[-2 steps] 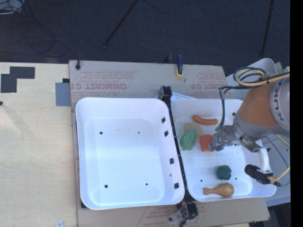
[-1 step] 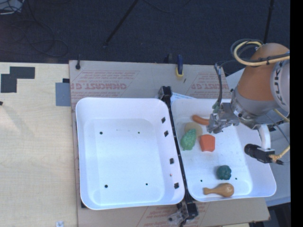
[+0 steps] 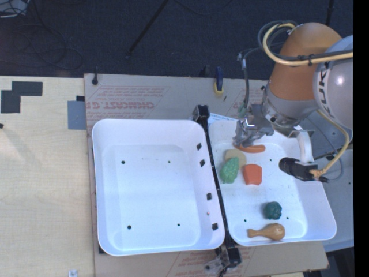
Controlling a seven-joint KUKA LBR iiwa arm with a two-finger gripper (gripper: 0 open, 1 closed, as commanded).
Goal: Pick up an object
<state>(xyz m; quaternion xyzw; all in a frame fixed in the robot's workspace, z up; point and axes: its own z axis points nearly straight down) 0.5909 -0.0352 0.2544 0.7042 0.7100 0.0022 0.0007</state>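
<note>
We see the grey two-finger gripper (image 3: 249, 136) in the right white bin (image 3: 314, 227), upper centre-right of the frame, directly above a slim orange-red chili-shaped piece (image 3: 252, 149), perhaps touching it. We cannot tell its opening. Just below lies a bumpy green toy (image 3: 229, 170).

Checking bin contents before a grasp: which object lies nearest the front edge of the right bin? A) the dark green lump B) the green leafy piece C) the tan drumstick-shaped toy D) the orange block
C: the tan drumstick-shaped toy lies by the right bin's front rim, beyond the dark green lump.
</note>
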